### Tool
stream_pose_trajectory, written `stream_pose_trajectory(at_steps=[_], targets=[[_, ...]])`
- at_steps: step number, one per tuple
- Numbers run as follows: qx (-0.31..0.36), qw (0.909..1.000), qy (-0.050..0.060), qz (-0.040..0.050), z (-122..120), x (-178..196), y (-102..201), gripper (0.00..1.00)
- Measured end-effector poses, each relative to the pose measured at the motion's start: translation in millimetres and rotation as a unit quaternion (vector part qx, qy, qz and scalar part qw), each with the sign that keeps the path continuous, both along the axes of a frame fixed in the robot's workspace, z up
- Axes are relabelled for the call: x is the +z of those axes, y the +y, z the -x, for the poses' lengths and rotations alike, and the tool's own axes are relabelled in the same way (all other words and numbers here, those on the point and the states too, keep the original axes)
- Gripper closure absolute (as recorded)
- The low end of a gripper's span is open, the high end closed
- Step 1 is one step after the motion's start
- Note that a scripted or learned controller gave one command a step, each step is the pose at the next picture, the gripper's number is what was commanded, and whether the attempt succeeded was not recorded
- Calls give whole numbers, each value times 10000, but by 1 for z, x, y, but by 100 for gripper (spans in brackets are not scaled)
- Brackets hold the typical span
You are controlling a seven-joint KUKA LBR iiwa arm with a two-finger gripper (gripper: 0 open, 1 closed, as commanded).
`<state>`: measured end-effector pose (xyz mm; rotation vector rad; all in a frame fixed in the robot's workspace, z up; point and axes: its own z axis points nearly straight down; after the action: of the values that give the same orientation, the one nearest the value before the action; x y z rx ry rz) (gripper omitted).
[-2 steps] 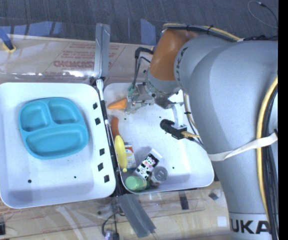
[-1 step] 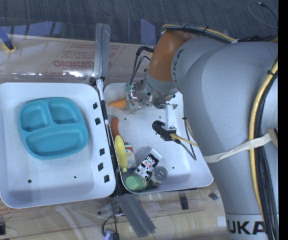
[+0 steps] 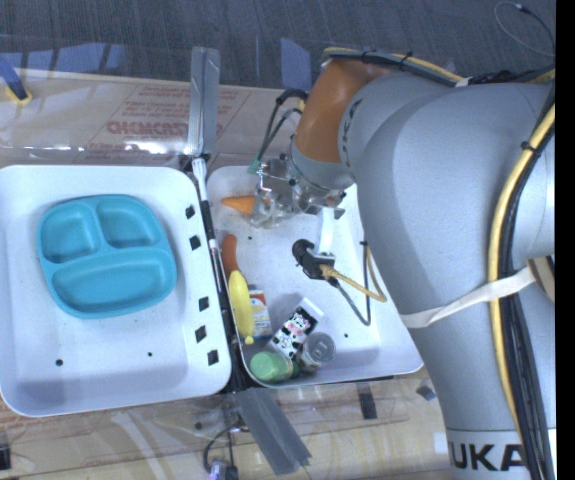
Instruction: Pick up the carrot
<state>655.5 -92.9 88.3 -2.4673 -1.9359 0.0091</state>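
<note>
Carrot (image 3: 237, 205): orange, tapered, lying flat beside claw (image 3: 267, 206).

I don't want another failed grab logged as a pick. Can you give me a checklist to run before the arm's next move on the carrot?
1. Carrot located, far end of right bin: ok.
2. Claw beside carrot: ok.
3. Carrot seen between claw fingers: cannot tell.
4. Carrot lifted off bin floor: cannot tell.
5. Carrot apart from banana and red item: ok.
6. Blue tray in left bin, out of the path: ok.

Orange carrot (image 3: 237, 205), blue tray (image 3: 107, 253)
</note>
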Motion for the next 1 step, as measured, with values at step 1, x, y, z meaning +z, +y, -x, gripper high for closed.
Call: stream_pose_trajectory(at_steps=[1], targets=[[-247, 9997, -1, 1, -1, 101, 90, 100]])
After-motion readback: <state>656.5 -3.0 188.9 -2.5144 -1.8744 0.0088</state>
